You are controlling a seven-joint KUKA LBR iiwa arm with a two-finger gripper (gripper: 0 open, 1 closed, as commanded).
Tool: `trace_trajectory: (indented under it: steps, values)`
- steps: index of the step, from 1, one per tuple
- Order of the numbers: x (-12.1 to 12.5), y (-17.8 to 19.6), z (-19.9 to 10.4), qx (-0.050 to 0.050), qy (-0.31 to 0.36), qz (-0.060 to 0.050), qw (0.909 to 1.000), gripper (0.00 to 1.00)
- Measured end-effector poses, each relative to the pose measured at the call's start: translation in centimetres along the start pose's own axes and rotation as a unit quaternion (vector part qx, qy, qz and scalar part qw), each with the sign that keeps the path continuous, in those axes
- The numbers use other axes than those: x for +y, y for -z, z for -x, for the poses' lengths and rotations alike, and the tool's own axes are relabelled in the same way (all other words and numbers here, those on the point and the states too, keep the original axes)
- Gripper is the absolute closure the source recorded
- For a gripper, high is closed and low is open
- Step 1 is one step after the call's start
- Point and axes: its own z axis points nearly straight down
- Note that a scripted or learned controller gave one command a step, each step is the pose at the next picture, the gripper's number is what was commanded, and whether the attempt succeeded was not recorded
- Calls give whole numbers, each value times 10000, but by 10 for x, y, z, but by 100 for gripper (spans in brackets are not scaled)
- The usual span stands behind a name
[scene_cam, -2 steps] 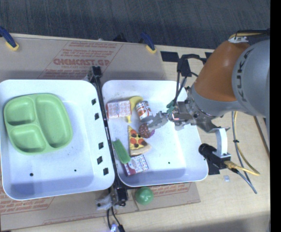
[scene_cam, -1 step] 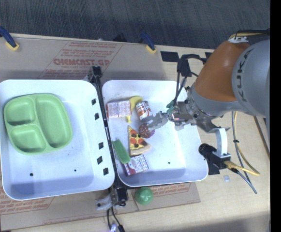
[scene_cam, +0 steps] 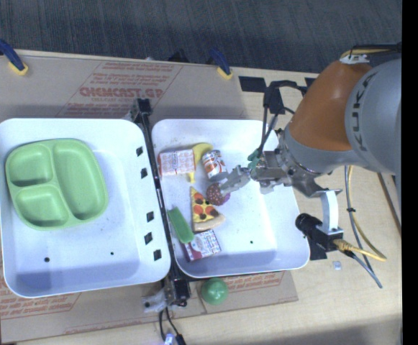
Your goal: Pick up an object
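**Hand low over the right bin's clutter**

The hand [scene_cam: 226, 184] reaches into the right bin [scene_cam: 280, 254] from its right side, fingertips just beside a small dark red object [scene_cam: 215, 193]; whether they grip anything cannot be told. Around it lie a pizza slice toy [scene_cam: 203, 211], a red-labelled can [scene_cam: 213, 164], a banana [scene_cam: 201, 152], a snack box [scene_cam: 175, 162], a green stick [scene_cam: 180, 225] and a packet [scene_cam: 205, 244]. The left bin [scene_cam: 65, 272] holds a green divided tray [scene_cam: 56, 182]. A green ball [scene_cam: 214, 290] sits on the table's near edge.

Bright even overhead light, soft shadows, slightly blurry, low resolution
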Motion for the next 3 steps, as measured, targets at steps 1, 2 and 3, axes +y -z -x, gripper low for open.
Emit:
trace_trajectory:
  steps: [1,2,3]
  values:
    - [0,0,0,0,0,0,10000,0]
    - [0,0,0,0,0,0,10000,0]
    - [0,0,0,0,0,0,10000,0]
